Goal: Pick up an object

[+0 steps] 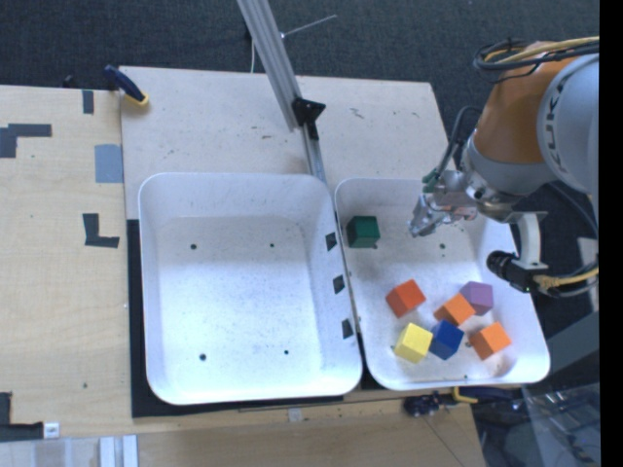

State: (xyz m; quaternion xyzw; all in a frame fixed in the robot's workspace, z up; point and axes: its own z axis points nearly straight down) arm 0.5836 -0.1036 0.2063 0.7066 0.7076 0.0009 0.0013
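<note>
**Claw poised over right bin**

The right bin (pixel 506 358) is seen right of centre. The claw (pixel 425 224) is held above its upper part; its opening cannot be told. A green cube (pixel 364 231) is seen just left.

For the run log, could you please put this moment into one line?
task: pick up an object | tool: over right bin, near green cube | holding: nothing seen | other cubes: clustered near front
</note>
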